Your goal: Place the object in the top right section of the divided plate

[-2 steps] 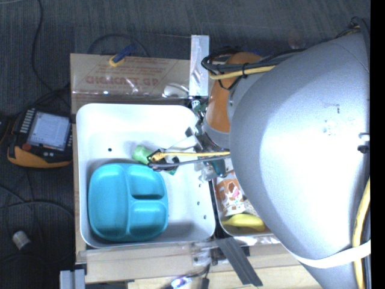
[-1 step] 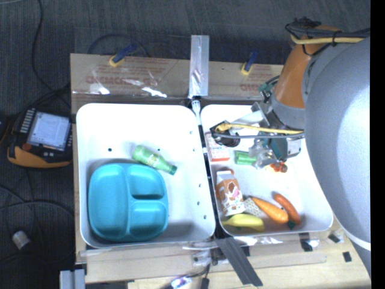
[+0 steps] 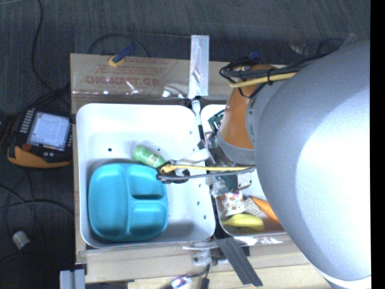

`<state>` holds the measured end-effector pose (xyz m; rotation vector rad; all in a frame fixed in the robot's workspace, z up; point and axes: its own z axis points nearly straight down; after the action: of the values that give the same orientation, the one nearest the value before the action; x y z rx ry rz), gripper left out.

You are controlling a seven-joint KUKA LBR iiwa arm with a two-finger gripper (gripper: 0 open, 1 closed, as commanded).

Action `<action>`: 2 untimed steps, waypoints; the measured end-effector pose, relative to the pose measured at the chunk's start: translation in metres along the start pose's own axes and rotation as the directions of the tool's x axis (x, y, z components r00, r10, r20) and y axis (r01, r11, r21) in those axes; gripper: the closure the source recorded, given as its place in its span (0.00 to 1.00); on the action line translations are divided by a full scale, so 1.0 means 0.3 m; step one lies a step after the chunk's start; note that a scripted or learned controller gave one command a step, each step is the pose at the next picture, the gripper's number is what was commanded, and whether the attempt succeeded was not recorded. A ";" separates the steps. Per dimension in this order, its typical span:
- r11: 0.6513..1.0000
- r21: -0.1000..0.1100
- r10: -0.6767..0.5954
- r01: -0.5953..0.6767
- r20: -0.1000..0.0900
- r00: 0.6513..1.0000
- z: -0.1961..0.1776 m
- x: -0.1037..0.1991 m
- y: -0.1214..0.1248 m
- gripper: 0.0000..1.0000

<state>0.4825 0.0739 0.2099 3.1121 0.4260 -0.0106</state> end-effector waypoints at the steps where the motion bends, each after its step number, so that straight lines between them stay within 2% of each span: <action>1: 0.991 -0.002 -0.130 0.130 0.001 0.991 0.305 0.065 -0.232 1.00; 2: 0.979 -0.004 -0.202 0.202 -0.002 0.979 -0.352 0.006 -0.010 1.00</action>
<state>0.4841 0.0774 0.3154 3.0500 0.7390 -0.0052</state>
